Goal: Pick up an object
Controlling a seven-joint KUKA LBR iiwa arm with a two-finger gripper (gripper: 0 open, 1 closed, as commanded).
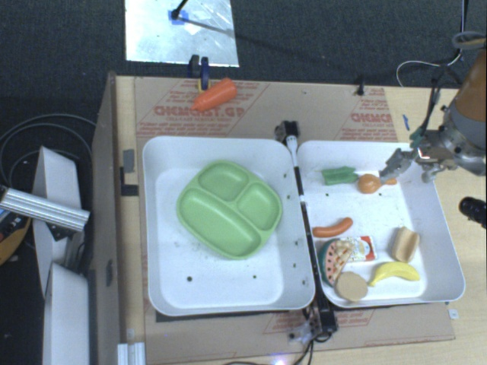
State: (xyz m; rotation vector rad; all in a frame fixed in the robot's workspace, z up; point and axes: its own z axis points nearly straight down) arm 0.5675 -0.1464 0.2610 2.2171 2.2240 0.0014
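The grey two-finger tool (397,163) hangs over the far right part of the right-hand shallow white bin (449,257), reaching in from the right. Whether it is spread or pressed together cannot be told; nothing is visibly held.

The thing nearest it is a small round orange ball-like fruit (369,183), which lies just beside the tool, on its left and slightly nearer the camera. Being round, it has no long axis to line up with. Just left of the orange fruit lies a flat green oblong piece (338,176), its long axis running left to right, so a grasp on the fruit risks nudging it.

Nearer the camera from the orange fruit lie a red-orange toy sausage (333,226), a pizza-slice card (346,253), a tan bread roll (404,243), a yellow banana (394,273) and a round beige biscuit (351,286). My judgement: the likeliest next move is a short shift left and down onto the fruit.
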